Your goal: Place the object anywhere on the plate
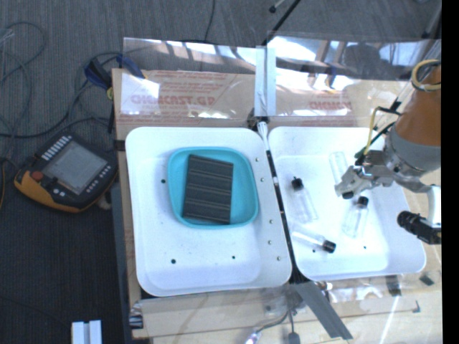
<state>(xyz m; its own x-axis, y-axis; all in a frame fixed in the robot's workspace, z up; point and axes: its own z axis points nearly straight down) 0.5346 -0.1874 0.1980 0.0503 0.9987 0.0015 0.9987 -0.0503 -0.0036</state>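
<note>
Plate (247,206): turquoise, smooth, rounded-square with a raised rim, in the left bin, centre-left of the frame.
Object (209,188): dark grey rectangular block with fine ribbed stripes across its top, lying flat in the middle of the plate, its long sides tilted slightly.
Left bin (208,267): shallow white tray with rounded corners and a few small dark dots on its floor.
Right bin (344,260): same white tray, touching the left bin along the middle seam.
Vials (313,240): several clear, slim tubes with black caps, scattered over the right bin's floor.
Gripper (356,185): grey metal, at centre right of the frame, low over the right bin among the vials; whether it is wide or narrow I cannot tell.
Object versus gripper: well apart, the object far to the left, across the seam.
Arm (419,117): grey with an orange band, entering from the right edge.
</note>
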